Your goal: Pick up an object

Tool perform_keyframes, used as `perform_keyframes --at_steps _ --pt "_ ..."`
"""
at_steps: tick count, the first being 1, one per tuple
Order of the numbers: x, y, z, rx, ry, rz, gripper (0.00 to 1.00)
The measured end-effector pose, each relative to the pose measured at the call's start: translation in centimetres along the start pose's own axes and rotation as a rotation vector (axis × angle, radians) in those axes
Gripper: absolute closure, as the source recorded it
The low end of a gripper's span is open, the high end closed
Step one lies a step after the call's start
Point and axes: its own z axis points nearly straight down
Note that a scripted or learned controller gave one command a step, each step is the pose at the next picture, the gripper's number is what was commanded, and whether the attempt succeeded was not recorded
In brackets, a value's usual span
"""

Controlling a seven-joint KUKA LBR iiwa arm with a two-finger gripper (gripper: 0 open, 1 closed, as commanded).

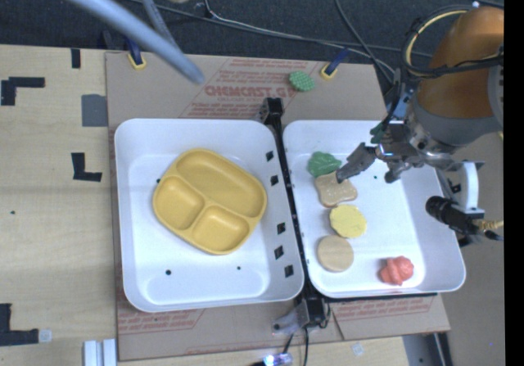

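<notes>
The right bin [434,225] holds several small food-shaped toys. A green piece [323,164] and a tan bread-like piece [336,191] lie at its left, with a yellow disc [348,221] and a tan disc [335,254] below them. At the front right is a red piece [395,270]. My gripper [368,174] hangs over the bin's upper middle, open, with bare bin floor between its fingers. Its left fingertip [345,174] is close above the tan bread-like piece.
A yellow divided plate [210,201] lies in the left bin [135,217]. A green toy [301,82] rests on the cardboard behind the bins. A black divider [282,192] runs between the bins. Cables hang behind the bench.
</notes>
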Motion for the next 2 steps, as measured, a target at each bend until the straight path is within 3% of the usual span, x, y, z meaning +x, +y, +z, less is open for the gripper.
perform_keyframes --at_steps 2 --pt "-0.6 0.9 11.7 0.006 0.000 0.001 0.00"
